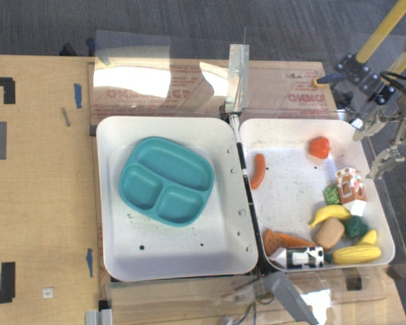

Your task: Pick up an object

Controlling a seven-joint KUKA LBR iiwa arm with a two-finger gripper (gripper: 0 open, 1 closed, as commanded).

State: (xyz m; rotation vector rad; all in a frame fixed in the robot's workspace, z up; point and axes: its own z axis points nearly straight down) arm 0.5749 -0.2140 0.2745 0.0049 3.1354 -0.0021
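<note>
The right bin (pixel 284 202) holds several toy foods. A red tomato (pixel 318 147) lies at its far side and an orange-red sausage (pixel 258 170) by its left wall. A small house-shaped carton (pixel 350 185), a green piece (pixel 332 196), a banana (pixel 329 214), a brown potato (pixel 329 233), a dark green broccoli (pixel 356 227), a yellow corn cob (pixel 356 254), a carrot (pixel 287 239) and a black-and-white bottle (pixel 304 257) crowd the near right corner. My gripper (pixel 384 144) hangs over the bin's far right rim, apart from every object.
The left bin (pixel 115 242) carries a teal divided plate (pixel 166 180). A clear upright divider (pixel 237 76) stands behind the bins. A yellow bar (pixel 386 22) and black hardware (pixel 362 80) sit at the top right. Brown bench surface spreads to the left.
</note>
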